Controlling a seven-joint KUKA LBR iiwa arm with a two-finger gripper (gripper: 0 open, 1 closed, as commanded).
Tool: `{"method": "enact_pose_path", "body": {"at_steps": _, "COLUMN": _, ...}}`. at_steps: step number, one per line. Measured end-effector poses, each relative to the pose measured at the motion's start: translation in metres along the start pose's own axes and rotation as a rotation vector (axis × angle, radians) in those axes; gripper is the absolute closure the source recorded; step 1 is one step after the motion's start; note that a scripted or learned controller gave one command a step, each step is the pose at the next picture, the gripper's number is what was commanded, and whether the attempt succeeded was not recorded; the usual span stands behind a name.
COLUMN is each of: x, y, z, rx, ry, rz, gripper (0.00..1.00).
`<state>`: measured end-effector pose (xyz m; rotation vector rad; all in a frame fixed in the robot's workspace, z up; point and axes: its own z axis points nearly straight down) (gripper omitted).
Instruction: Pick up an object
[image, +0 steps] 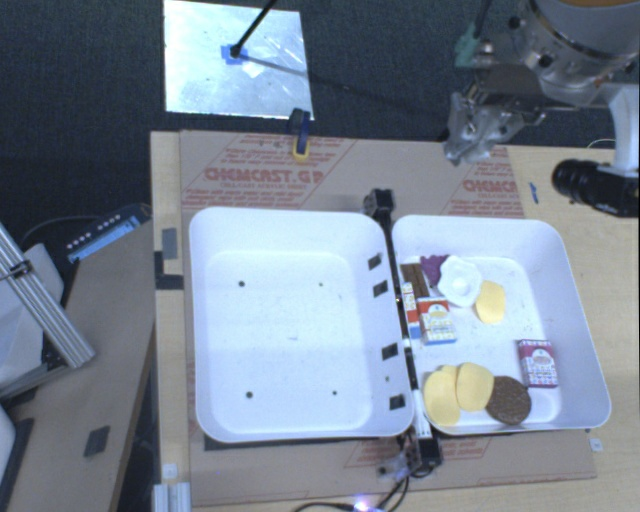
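The grey metal pincer (470, 135), its state impossible to tell, hangs above the counter behind the shallow white right bin (575, 300), where a small red carton (538, 363) lies.

The arm (575, 45) is pale grey with rounded metal housings, and its end effector (470, 135) is dull silver-grey.

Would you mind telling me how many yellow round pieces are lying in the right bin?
3. One yellow piece lies near the bin's middle, beside the white fried-egg toy. Two more overlap at the near edge, next to the brown disc. Others could be hidden underneath.
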<state>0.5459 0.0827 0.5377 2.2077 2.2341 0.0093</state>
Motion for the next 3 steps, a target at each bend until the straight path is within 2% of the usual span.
{"method": "enact_pose_path", "body": {"at_steps": 2, "x": 0.111, "y": -0.059, "z": 0.003, "rx": 0.004, "ry": -0.001, "rz": 0.001, "gripper": 1.00}}
{"method": "enact_pose_path", "body": {"at_steps": 3, "x": 0.155, "y": -0.058, "z": 0.003, "rx": 0.003, "ry": -0.002, "rz": 0.004, "gripper": 1.00}}
